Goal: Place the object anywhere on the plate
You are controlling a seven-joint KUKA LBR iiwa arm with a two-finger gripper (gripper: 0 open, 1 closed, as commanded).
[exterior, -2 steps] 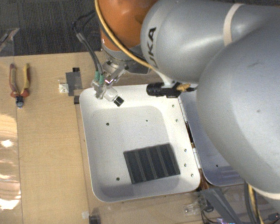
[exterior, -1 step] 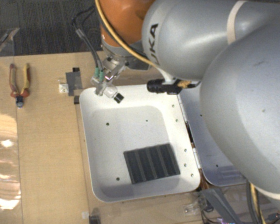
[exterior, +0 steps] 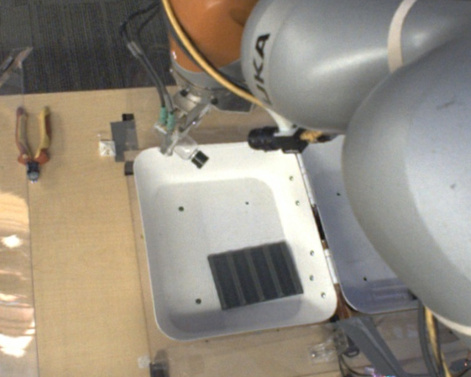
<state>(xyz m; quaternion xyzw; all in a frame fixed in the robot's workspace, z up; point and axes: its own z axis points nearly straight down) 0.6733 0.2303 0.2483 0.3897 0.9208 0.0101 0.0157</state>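
A dark grey ribbed plate [exterior: 255, 275] lies flat in the front part of the left white bin [exterior: 163, 234]. My gripper [exterior: 182, 145] hangs over the bin's far left corner, well away from the plate and up-left of it. A small black piece [exterior: 199, 158] shows at its lower tip; I cannot tell whether it belongs to the gripper or is a separate thing. The grey arm with its orange band [exterior: 208, 17] covers the top and right of the view.
The right bin [exterior: 351, 238] is mostly hidden under the arm. Red-handled pliers [exterior: 34, 140] lie on the wooden bench at far left. A small black fixture [exterior: 126, 137] stands by the left bin's far corner, another [exterior: 159, 372] near its front.
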